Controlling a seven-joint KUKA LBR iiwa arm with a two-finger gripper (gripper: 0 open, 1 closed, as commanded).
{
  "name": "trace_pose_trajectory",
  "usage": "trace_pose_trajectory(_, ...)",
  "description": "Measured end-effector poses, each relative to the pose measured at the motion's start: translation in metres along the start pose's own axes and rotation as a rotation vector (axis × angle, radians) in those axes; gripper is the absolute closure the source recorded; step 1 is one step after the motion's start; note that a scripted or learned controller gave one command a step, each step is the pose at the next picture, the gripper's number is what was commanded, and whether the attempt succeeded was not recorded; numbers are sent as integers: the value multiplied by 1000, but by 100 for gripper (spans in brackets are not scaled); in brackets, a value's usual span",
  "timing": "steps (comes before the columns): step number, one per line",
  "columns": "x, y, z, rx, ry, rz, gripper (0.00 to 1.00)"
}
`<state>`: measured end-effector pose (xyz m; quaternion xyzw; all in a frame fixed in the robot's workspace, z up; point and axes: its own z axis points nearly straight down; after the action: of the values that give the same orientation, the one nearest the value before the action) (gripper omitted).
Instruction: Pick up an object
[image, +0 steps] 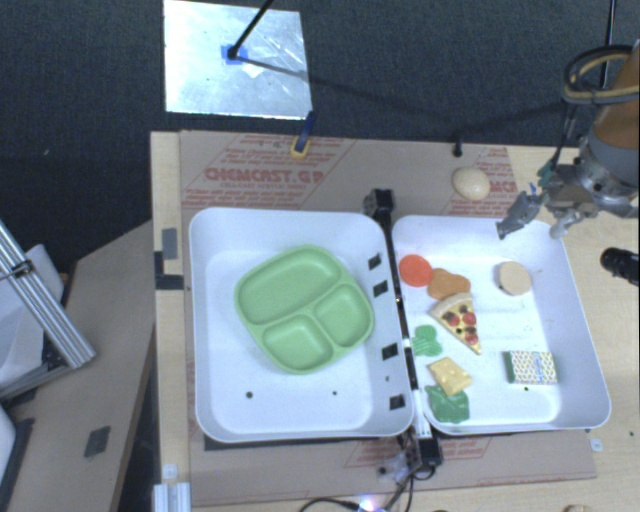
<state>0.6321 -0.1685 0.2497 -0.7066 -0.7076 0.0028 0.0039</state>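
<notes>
You have two shallow white bins on the worktop (330, 160). The left white bin (215, 330) holds a pale green three-compartment plastic tray (303, 308), the biggest piece here: light and stiff, but too broad and smooth for a clean pinch, except perhaps at its rim.

The right white bin (575, 330) carries the smaller play-food pieces, and your likelier pick lies there. Largest of them is the flat pizza-slice toy (459, 321) in the middle of the bin, with a brown lumpy piece (449, 284) touching its upper end and an orange-red disc (415, 269) just beside that. All look light and rigid, but they lie low, so you need to close across their narrow edges.

The small patterned box (529, 367), near the bin's lower right, stands apart from everything; its straight sides look like the easiest hold. The beige round disc (514, 278) also sits alone, nearest the gripper (540, 212), though thin and probably slippery.

Along the divider, a yellow cheese-like wedge (450, 376) rests between two green leafy pieces (448, 405), crowded against the wall; you would have poor clearance there.

The gripper hangs over the bin's upper right corner, holding nothing, jaws spread apart. A pale egg-shaped object (471, 183) lies outside the bins on the worktop.
</notes>
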Motion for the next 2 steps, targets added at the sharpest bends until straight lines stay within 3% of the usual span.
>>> trace_pose_trajectory(1,0,2,-7,-12,-2,-2,0)
trace_pose_trajectory(2,2,4,34,-9,-2,-2,0)
